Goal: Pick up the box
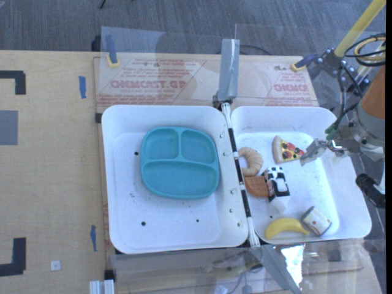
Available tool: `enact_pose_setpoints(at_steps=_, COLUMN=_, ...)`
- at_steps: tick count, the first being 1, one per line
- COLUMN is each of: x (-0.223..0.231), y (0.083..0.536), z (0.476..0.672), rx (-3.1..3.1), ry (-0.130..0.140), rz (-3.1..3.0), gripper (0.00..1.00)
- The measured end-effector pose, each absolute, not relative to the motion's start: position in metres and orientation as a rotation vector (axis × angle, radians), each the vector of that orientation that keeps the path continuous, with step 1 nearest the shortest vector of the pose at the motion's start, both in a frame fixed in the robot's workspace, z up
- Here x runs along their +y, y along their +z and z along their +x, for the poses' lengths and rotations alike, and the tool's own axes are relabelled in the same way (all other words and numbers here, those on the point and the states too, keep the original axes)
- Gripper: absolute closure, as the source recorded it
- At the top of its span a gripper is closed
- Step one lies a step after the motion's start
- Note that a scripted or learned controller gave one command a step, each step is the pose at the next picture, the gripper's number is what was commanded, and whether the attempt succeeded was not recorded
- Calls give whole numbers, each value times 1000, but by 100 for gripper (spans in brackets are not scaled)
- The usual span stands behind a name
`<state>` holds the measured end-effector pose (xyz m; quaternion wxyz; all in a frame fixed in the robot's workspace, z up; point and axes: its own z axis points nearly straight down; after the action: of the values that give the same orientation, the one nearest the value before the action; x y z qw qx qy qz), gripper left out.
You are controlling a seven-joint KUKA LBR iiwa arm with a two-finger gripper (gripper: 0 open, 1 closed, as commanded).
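Observation:
The box [277, 183] is small, black and white, and lies near the middle of the right bin [343, 192], against a brown cookie-like piece [257, 187]. My gripper [313, 152] reaches in from the right, above the bin's upper right part. It is up and to the right of the box, well apart from it. Its tip is close to the toy pizza slice [286, 149]. Nothing shows held in it.
A toy bagel [250, 160] lies by the divider, and a banana [286, 227] and a small grey-and-red pack [316, 220] sit near the right bin's front wall. The left bin [122, 219] holds a teal divided plate [180, 163].

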<state>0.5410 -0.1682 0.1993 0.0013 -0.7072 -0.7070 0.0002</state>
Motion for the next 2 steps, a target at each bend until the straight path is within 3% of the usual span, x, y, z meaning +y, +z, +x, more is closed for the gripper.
enact_pose_setpoints(at_steps=1, x=-96, y=207, z=586, rx=-2159, ry=-1, rz=-2283, gripper=0)
enact_pose_setpoints(at_steps=2, x=-155, y=272, z=600, rx=-2164, ry=0, rz=-2281, gripper=0)
